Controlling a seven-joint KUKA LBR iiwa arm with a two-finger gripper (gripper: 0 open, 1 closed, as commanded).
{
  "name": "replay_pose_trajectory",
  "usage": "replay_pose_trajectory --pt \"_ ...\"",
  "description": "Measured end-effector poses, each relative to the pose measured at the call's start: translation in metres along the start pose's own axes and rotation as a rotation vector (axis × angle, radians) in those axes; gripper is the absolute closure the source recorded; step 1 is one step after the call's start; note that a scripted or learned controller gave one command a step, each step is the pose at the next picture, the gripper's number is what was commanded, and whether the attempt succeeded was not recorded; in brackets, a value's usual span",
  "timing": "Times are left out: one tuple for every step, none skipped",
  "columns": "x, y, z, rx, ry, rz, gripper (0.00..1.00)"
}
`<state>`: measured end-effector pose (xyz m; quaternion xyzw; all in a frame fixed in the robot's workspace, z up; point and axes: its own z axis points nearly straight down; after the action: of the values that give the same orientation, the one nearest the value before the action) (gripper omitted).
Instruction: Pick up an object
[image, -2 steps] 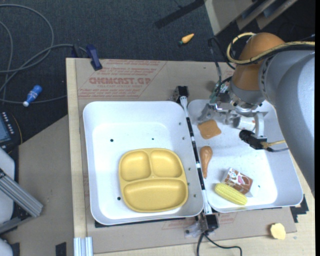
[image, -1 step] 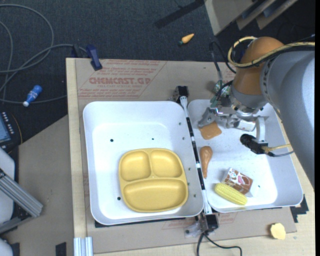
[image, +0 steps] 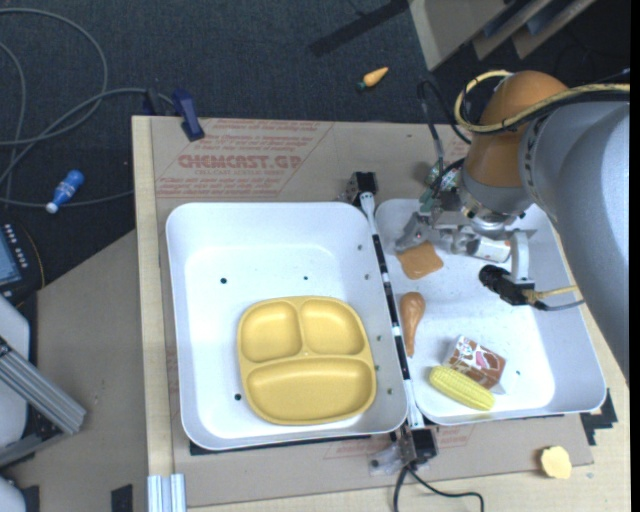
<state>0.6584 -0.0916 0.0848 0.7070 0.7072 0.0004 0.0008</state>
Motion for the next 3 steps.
replay_pose_trajectory --pt "-0.021 -0.099 0.001 0.010 0.001 0.006 0.00" --pt "-0.006 -0.069 0.000 -0.001 0.000 -0.002 0.00" --pt "0.001 -0.016 0.000 -0.004 -0.001 -0.003 0.00"
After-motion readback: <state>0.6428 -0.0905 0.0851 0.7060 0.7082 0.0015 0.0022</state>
